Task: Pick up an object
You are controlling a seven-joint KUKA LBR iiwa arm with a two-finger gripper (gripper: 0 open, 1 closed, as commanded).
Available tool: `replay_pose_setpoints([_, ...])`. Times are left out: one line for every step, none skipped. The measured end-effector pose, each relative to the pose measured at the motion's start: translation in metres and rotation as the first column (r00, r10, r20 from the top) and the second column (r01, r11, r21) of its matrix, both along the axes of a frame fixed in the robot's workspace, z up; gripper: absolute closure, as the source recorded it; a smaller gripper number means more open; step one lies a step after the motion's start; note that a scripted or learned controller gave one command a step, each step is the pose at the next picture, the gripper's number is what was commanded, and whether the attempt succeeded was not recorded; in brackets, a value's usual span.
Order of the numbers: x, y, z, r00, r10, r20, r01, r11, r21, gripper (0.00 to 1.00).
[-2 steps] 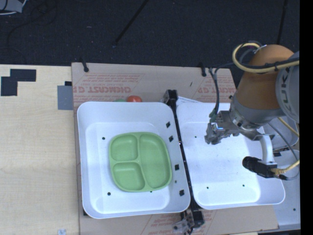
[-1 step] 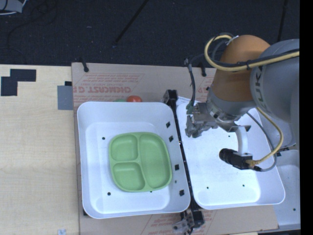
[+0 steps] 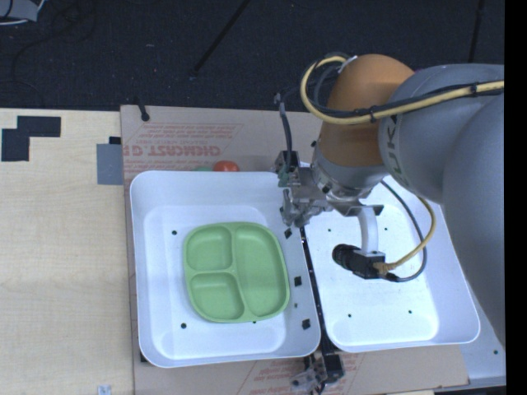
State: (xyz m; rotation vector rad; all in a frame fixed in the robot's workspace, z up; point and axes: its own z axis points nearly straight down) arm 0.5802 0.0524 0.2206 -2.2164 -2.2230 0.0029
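Green plate (image 3: 237, 271): smooth plastic, rounded-rectangle shape, three moulded compartments, lying flat in the left bin (image 3: 156, 220), roughly centred on its floor, slightly rotated. Left bin is shallow, glossy white plastic with rounded corners and small dark dots on the floor. Right bin (image 3: 412, 319) is the same make, touching it along a dark central seam. The gripper (image 3: 296, 208) sits over that seam near the bins' far end, a cluttered metal assembly; cannot tell how it is set, nothing seen held. Above it, the arm's orange band and matte grey shell, with a looping yellow cable and a black connector. A small red-orange rounded object (image 3: 226, 167) peeks over the left bin's far rim, on printed brown cardboard (image 3: 189, 142). Pale wood-grain bench (image 3: 58, 245) on the left.
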Motion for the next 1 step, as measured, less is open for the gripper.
replay_pose_setpoints([0.0245,0.0496,0.0130,1.000,0.001,0.003,-0.001,1.000,0.001,1.00])
